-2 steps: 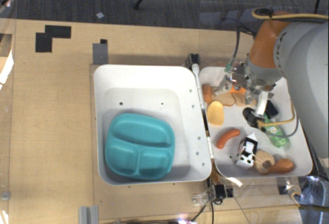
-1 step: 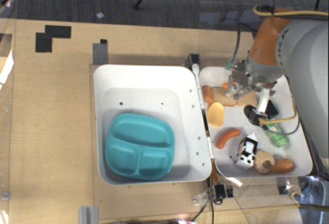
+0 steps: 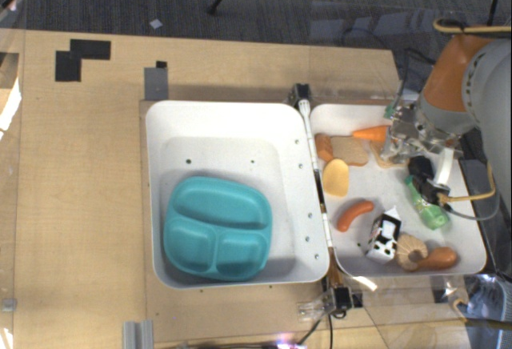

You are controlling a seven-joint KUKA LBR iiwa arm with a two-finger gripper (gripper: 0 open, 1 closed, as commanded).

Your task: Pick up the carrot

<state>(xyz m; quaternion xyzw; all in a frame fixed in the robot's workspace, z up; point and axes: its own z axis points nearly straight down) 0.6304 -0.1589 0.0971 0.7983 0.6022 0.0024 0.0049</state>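
While the arm (image 3: 480, 91) reaches over the right bin (image 3: 472, 255), the hand (image 3: 398, 146) sits low near that bin's far edge | carrot (image 3: 371, 133) lies just beside the hand, toward the far edge, not seen between the fingers | finger state: cannot tell | left bin (image 3: 160, 179) holds a teal tray (image 3: 216, 227).

A teal divided tray (image 3: 216, 227) lies in the left bin (image 3: 232, 119). The right bin (image 3: 472, 259) holds a yellow slice (image 3: 336, 177), a red sausage (image 3: 354, 214), a toy cow (image 3: 385, 236), a green bottle (image 3: 427, 207) and a tan bread slice (image 3: 350, 150).
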